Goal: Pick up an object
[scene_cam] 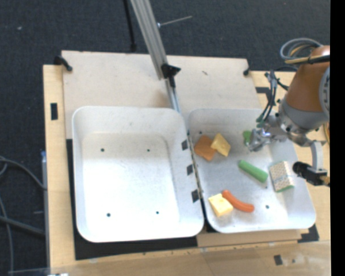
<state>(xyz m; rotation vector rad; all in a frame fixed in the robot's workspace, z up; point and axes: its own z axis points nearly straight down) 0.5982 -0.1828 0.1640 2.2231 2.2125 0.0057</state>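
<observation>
The gripper (pixel 255 141) hung low over the upper part of the right bin (pixel 299 211), and whether it was open or closed could not be told. Below it lay a green stick (pixel 252 171) beside a speckled sponge (pixel 281 176). An orange piece (pixel 204 148) touched a yellow block (pixel 221 145) near the bin's left wall; lower down, another yellow block (pixel 220 204) touched an orange carrot (pixel 239 202). The left bin (pixel 80 154) sat alongside.

Bright even overhead light, white bins (pixel 132 171) near overexposed, soft short shadows under objects, slightly soft low-resolution focus, dark surrounding floor (pixel 23 22).
</observation>
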